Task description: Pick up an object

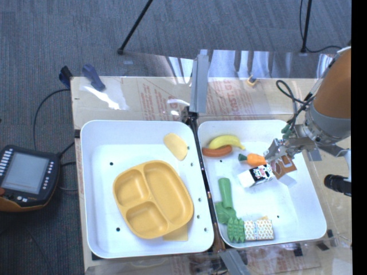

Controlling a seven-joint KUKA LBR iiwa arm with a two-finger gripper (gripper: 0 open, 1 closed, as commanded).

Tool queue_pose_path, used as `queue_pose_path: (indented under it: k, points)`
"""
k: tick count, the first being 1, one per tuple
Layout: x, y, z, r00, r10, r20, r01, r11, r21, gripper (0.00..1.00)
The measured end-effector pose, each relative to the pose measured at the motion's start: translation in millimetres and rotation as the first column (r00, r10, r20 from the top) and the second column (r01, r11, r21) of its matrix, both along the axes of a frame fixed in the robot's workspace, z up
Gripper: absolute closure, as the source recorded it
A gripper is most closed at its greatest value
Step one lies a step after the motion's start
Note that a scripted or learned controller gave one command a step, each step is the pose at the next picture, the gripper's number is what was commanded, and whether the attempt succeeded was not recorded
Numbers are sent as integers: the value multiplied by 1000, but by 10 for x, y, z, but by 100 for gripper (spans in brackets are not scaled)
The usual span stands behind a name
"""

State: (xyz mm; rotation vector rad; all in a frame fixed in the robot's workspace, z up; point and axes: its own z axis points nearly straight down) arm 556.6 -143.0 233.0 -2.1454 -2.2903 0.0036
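The gripper (280, 156) hangs low over the right bin (301, 219), near its upper right part, and whether it is spread or pressed together cannot be told from this slanted view; nothing is plainly seen between its tips. Just beside it, toward the bin's centre and a little nearer the bench's front edge, lies the small black-and-white carton (256, 175), which I judge to be the likeliest thing to pick; its long axis runs roughly from the gripper down and away to the left, so a short drop and a slight shift that way should bring the gripper over it. Touching the carton's upper side is the carrot (254, 159), close enough to be nudged or caught instead. Farther off in the same direction sit the sausage (217, 151) and banana (225, 141). The arm (335, 99) reaches in from the right, its wrist bent downward toward the bin floor.
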Motion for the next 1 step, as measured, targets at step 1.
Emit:
queue_pose_path:
  k: [1]
  points:
    - [-258, 608, -433, 987, -161, -5, 161, 987, 0, 100]
